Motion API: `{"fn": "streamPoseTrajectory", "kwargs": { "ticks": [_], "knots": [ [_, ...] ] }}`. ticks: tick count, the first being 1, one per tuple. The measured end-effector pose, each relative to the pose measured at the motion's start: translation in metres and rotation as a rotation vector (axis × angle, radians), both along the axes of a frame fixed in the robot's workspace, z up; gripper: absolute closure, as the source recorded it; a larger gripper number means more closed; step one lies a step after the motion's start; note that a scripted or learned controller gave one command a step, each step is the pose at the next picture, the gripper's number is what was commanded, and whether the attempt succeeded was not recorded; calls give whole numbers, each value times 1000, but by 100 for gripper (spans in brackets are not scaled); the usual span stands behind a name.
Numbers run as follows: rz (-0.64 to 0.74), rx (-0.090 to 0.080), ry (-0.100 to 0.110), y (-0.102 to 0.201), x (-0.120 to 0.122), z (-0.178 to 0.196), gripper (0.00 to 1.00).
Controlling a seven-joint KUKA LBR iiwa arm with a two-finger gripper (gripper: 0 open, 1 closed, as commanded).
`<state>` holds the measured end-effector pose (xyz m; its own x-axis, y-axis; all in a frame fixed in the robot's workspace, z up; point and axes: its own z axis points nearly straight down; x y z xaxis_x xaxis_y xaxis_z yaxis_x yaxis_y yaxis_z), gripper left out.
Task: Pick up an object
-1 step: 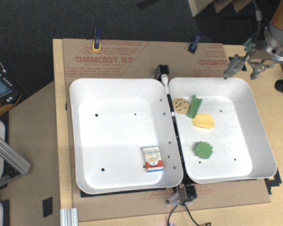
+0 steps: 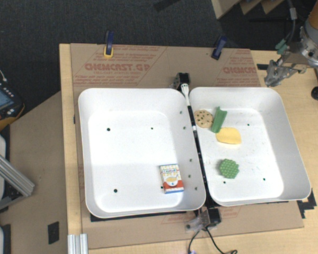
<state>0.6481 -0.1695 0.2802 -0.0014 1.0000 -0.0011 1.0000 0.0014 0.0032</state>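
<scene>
Tool [image 2: 274,74] beyond right bin [image 2: 286,136] far rim; box [image 2: 171,178] near divider.

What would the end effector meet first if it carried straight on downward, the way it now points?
Probably the bare cardboard sheet just beyond the right bin's far corner, not any object. The end effector hangs outside that bin, though depth is uncertain.
</scene>
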Motion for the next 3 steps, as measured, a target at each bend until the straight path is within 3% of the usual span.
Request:
{"fn": "streamPoseTrajectory", "kwargs": {
  "ticks": [1,2,3],
  "knots": [
    [-9,0,5,-58,-84,31,100],
    [-6,3,9,-51,-167,11,100],
    [5,0,-5,6,-167,66,100]
  ]
}}
